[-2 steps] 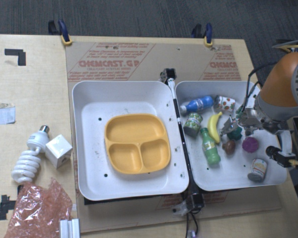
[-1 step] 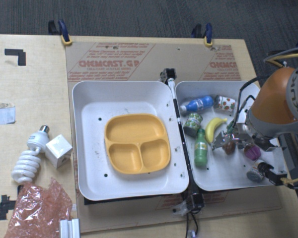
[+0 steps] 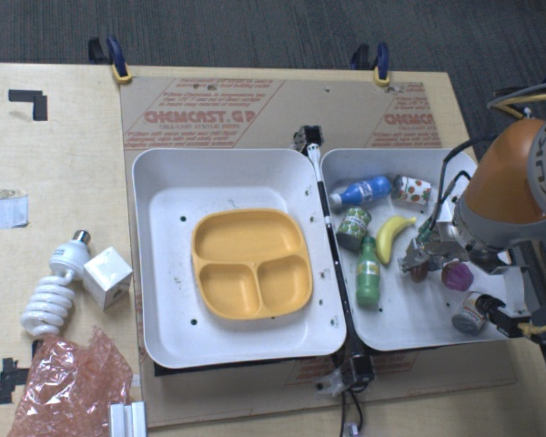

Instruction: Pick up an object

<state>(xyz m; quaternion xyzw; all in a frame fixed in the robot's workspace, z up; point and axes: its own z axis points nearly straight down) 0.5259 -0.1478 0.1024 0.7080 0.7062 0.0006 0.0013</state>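
The right bin (image 3: pixel 396 330) holds several small items. A blue bottle (image 3: pixel 361 191) lies at the back beside a white cup with red spots (image 3: pixel 413 189). A dark green can (image 3: pixel 353 226), a yellow banana (image 3: pixel 393 235) and a green bottle (image 3: pixel 369 272) lie in the middle. My gripper (image 3: pixel 419 262) is down in this bin, just right of the banana and left of a purple object (image 3: pixel 457 275). A small grey can (image 3: pixel 470 317) lies near the front right corner. The arm's orange band (image 3: pixel 510 176) hangs over the bin's right side.
The left bin (image 3: pixel 164 271) holds a yellow divided plate (image 3: pixel 252 263). On the bench to the left lie a spiral light bulb (image 3: pixel 55 289), a white cube (image 3: pixel 108 277) and a crumpled pink bag (image 3: pixel 68 390).
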